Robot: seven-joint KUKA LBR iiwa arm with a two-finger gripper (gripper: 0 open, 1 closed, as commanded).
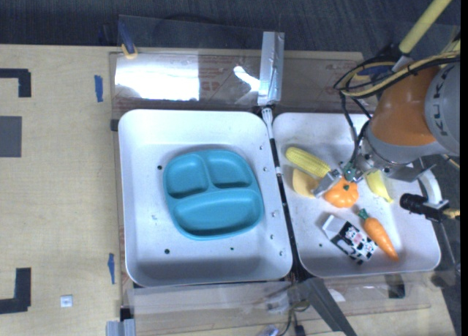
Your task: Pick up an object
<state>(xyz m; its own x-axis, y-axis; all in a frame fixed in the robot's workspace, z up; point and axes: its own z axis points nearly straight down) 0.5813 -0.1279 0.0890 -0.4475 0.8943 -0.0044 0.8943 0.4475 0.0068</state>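
Two white bins side by side on the bench. Left bin (139, 254) holding just a blue divided plate (212, 192), flat, roughly in the middle. Right bin (420, 254) way busier, with the grey arm (409, 118) reaching in from the right, orange band and all, wrist down over the bin's middle.

Gripper (344, 179) sitting low, right on top of a round orange toy (341, 195), touching it or as good as. Wide or pinched? Honestly can't tell from this angle, too much wrist in the way, plus a silvery bit poking out to the left of the orange toy. No clear sign of anything actually being held.

Around it:
- yellow corn cob (307, 160) just up and left, lying at a slant
- pale yellow lump (300, 182) tucked under the corn, against the bin's left wall
- small yellow piece (378, 184) just right of the gripper
- carrot (380, 236) lower right, tip pointing toward the bin's front corner
- black-and-white patterned block (352, 241) just left of the carrot, near the front edge

Behind the bins, a shiny clear plastic sheet (157, 78) catching glare. Bundle of yellow and black cables (365, 78) looping above the arm.
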